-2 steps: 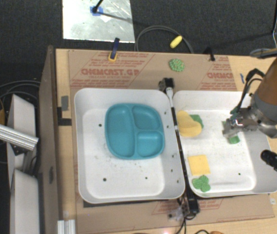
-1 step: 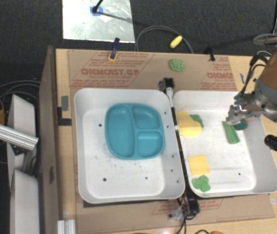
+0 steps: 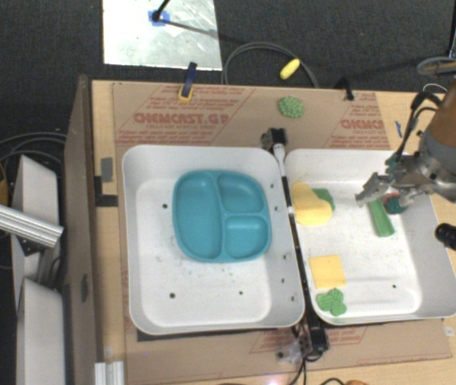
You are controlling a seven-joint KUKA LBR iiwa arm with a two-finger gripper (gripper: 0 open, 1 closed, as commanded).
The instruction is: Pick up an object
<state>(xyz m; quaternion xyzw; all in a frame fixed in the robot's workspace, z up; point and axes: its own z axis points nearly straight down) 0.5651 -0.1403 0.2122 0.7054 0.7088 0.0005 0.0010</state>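
Observation:
My gripper [image 3: 381, 192] hangs over the upper right part of the right bin [image 3: 428, 299], just above the top end of a green bar [image 3: 382, 221] that lies on the bin floor. Something small and teal [image 3: 394, 207] shows right under the gripper; I cannot make out what it is. Left of the gripper sits a yellow rounded block [image 3: 311, 209] with a green piece [image 3: 324, 196] behind it. Lower in the bin lie a yellow square block [image 3: 328, 269] and a bumpy green lump [image 3: 332, 301].
The left bin [image 3: 151, 295] bears a teal divided plate [image 3: 221, 215]. A raised divider [image 3: 290, 239] separates the two bins. On the cardboard behind the bins lies a small green bumpy ball [image 3: 291, 107]. Cables run along the back and right.

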